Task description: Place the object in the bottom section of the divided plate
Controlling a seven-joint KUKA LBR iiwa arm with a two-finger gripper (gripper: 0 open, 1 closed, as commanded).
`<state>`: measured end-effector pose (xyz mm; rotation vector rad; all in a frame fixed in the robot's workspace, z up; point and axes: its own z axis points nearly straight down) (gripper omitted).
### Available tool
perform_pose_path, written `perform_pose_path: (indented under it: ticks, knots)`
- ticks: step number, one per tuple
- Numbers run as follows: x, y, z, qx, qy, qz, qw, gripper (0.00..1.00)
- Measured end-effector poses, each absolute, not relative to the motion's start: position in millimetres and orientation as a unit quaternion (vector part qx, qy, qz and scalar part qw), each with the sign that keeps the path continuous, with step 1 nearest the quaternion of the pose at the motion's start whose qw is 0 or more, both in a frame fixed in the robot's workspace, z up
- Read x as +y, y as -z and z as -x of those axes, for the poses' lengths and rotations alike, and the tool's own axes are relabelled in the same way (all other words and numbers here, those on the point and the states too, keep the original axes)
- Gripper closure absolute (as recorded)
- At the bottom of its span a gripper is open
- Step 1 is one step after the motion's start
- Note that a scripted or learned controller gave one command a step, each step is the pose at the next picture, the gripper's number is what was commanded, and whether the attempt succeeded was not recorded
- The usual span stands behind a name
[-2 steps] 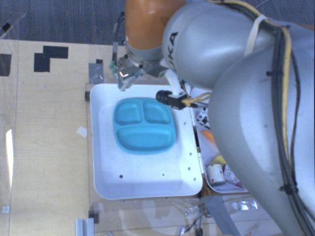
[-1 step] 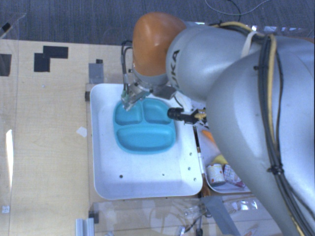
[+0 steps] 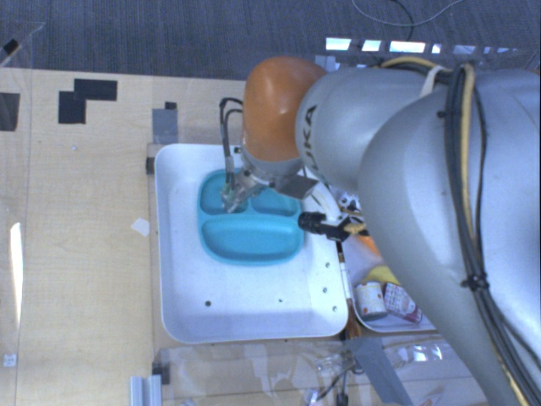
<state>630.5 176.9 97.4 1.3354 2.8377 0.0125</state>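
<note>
Lying across the frame's left and centre, the wooden bench (image 3: 76, 252) carries two white bins. One blue plate (image 3: 251, 220) sits in the left bin (image 3: 254, 311), at centre frame, with two small upper sections and one wide bottom section. The gripper (image 3: 232, 194) reaches down at the upper left section; whether its fingers are apart or together I cannot tell. At lower right, the right bin (image 3: 372, 315) holds several small items (image 3: 385, 290), partly hidden by the arm (image 3: 423, 184).

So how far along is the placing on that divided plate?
Done: the tool has reached the blue divided plate, over an upper compartment. In hand: I can't tell whether it holds anything. Left: the bottom section shows nothing in it, so placing there remains.
</note>
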Motion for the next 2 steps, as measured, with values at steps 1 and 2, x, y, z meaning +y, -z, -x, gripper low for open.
perform_pose_path:
  ticks: [1,2]
  knots:
    - [177.9,-109.7,-632.6,0.905,-0.0073,-0.426,0.005,1.0]
    - [123.5,-221.6,-637.5,0.919,-0.0027,-0.395,0.004,1.0]
